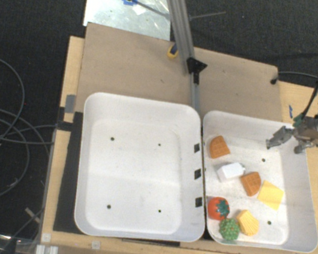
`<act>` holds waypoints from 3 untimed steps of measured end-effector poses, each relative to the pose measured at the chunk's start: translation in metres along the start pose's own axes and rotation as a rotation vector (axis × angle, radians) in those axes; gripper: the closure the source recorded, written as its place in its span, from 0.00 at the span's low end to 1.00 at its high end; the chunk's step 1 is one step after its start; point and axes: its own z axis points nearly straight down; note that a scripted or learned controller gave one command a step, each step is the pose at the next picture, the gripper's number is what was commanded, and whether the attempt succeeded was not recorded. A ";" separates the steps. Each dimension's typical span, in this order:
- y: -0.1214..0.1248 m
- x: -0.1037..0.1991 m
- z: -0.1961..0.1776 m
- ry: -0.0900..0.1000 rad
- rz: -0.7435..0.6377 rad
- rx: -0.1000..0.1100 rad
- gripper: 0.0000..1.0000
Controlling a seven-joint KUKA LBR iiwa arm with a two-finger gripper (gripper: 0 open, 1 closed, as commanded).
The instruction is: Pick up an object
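Across the right bin you can see the objects: an orange wedge, a white block, an orange-brown piece, a yellow slab, a tomato, a green broccoli and a yellow-orange chunk. Your gripper hangs over that bin's far right corner, fingers spread apart with nothing between them. Beside it lies the left bin

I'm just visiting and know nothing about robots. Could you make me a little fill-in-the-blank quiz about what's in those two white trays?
1. All the toy foods lie in the ____ bin.
2. The white block lies between two ____ pieces.
3. The green toy sits beside the ____ tomato.
4. The tool hovers over the right bin's ____ corner.

Answers: right; orange; red; far right
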 end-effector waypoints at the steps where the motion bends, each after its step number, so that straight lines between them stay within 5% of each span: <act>1: -0.001 0.004 0.042 0.000 0.000 0.000 0.00; 2: -0.001 0.005 0.087 0.000 0.000 0.000 0.00; 3: 0.001 0.005 0.073 -0.003 -0.003 -0.007 1.00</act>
